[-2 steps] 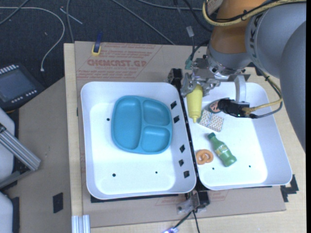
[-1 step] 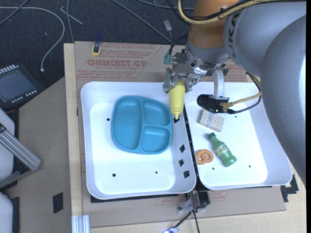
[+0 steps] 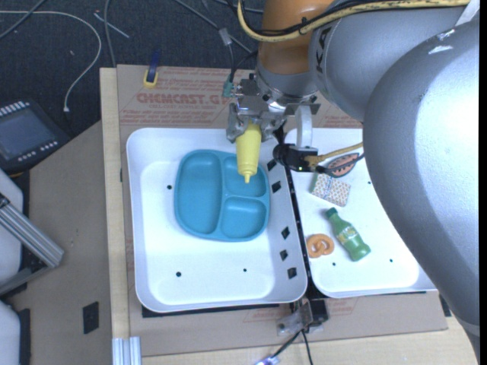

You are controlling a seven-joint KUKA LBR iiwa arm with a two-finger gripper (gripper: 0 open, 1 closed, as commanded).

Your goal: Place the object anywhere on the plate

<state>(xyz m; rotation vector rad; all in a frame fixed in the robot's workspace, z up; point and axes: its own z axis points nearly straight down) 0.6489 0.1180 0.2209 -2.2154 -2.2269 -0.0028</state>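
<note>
Nearest the camera, the front rim of the left bin (image 3: 221, 301) sits on the cardboard-covered tabletop (image 3: 114, 226), with a broad stretch of bare white floor between that rim and the single blue divided plate (image 3: 209, 200). The plate has three compartments, one large on the left and two smaller on the right, and it lies toward the bin's back right, its right edge close to the wall shared with the right bin (image 3: 380, 280). There are two bins in all, side by side and touching along that middle wall. The right bin holds four small things: a green bottle (image 3: 348, 234) lying tilted, an orange ring-shaped pretzel toy (image 3: 319, 245) just beside it, a patterned square packet (image 3: 332, 190) behind them, and a dark striped oval object (image 3: 342, 163) farther back, partly under the arm. Over the plate's upper right compartment hangs one yellow squeeze bottle (image 3: 248, 152), nozzle pointing down, its tip over the plate's back right part; whether it touches cannot be told. The gripper (image 3: 251, 124) clasps the bottle's upper end between its fingers (image 3: 237, 120). The large grey arm (image 3: 411, 90) covers much of the right bin's back and right side. Beyond the bins, loose cables (image 3: 114, 14) lie on the dark floor, and a dark screen device (image 3: 27, 131) sits at the far left.
</note>
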